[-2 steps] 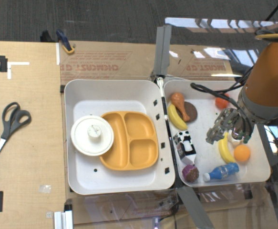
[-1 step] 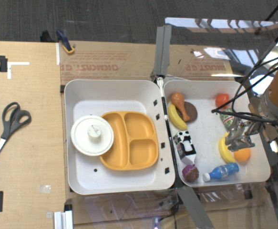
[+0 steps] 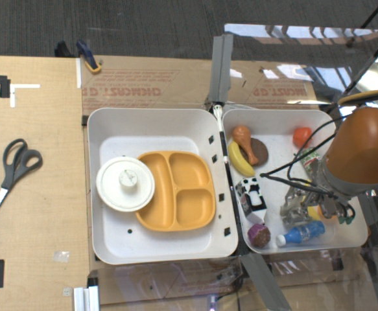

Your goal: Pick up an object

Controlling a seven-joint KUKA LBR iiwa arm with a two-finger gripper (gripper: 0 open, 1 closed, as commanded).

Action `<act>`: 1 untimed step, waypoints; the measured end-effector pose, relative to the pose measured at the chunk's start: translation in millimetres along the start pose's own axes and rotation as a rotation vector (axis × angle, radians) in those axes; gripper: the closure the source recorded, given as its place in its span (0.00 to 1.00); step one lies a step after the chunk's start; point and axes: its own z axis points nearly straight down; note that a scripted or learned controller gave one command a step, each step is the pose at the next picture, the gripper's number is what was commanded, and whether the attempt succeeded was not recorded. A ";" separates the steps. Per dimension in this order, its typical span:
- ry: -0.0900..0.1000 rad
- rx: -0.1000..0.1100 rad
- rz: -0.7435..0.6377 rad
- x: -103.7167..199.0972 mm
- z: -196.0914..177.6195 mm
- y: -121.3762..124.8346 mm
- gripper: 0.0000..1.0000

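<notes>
My gripper (image 3: 299, 206) reaches down into the right bin (image 3: 276, 123), near its front right part, under the arm's orange band. Its metal fingers hang just above a blue bottle (image 3: 303, 233) lying on the bin floor. A yellow object (image 3: 315, 211) sits right beside the fingers. Further left in the same bin lie a banana (image 3: 240, 159), a brown drumstick-shaped toy (image 3: 242, 135), a brown round piece (image 3: 259, 150), a black and white item (image 3: 251, 195) and a purple ball (image 3: 259, 234). An orange-red ball (image 3: 302, 136) rests at the back.
The left bin (image 3: 104, 238) holds a yellow divided plate (image 3: 179, 190) and a round white lid (image 3: 125, 183). Scissors (image 3: 10, 170) lie on the wooden bench at left. Black cables cross the right bin near the arm.
</notes>
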 end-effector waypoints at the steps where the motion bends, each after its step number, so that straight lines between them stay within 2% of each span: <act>1: -0.018 0.004 -0.002 -5.6 -4.3 0.3 0.00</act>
